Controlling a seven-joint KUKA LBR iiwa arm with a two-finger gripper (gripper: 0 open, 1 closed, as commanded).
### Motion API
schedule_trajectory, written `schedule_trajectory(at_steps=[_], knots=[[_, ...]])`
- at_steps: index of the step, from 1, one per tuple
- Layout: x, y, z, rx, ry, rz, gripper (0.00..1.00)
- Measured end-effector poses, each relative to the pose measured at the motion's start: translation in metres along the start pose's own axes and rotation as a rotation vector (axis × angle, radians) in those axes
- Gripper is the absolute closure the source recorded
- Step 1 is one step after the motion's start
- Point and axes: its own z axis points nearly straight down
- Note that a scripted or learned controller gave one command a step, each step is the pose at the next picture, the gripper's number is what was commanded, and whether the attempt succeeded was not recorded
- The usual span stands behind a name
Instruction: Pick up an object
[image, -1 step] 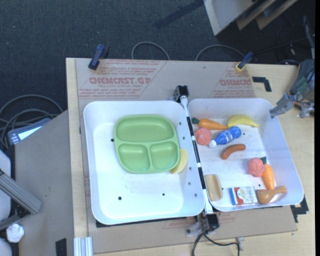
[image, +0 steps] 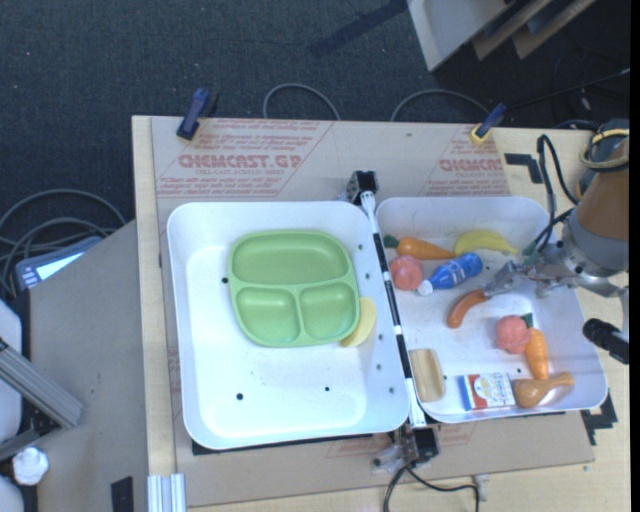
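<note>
You see the claw low over the right bin, its tips above a curved orange sausage shape; whether they are spread or pressed together you cannot tell. Smooth plastic toys crowd it: a blue-and-white bottle, a yellow banana, a carrot, a pink ball. In the left bin lies a glossy green three-part tray. Both bins sit on the cardboard-topped bench.
</note>
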Motion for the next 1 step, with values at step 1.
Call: schedule_trajectory(at_steps=[1], knots=[[0.0894, -0.0852, 0.0133, 0.008, -0.001, 0.002, 0.00]])
